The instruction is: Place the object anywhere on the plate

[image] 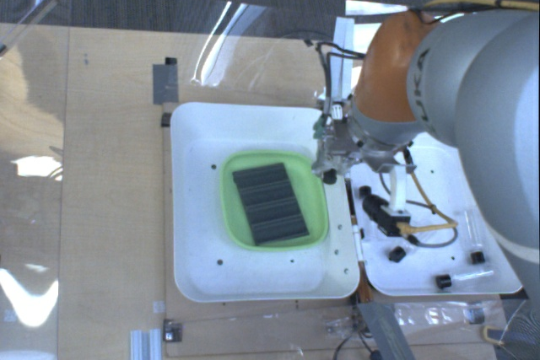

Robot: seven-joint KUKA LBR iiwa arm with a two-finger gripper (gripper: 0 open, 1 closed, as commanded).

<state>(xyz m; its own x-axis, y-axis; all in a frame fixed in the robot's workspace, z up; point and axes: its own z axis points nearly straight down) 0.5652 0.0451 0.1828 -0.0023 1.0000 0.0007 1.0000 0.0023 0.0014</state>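
We read the dark grey ribbed block (270, 202) as the task's object. It lies flat inside the green plate (230, 181), which sits in the middle of the left bin (194, 265) on the bench (101, 181). The block's whole outline falls within the plate's rim, so we judge the placing to be as good as done. What matters now is how the gripper (327, 169) stands to the block. It hangs from the arm (472, 80) over the left bin's right wall, just beside the plate's right rim and toward its upper corner. The block therefore lies to the gripper's left in the view and a little lower, apart from it, with a strip of green plate between them. Nothing is visible in the gripper's grasp, and from this slant we cannot tell whether it is open or closed. The block's long axis runs from the plate's upper left toward its lower right, tilted only slightly off the bin's side walls, and its ribs cross that axis. We judge that any coming move should lead away from the plate, rightward toward the right bin (422, 265) or upward. A drift to the left could catch the rim and disturb the block.
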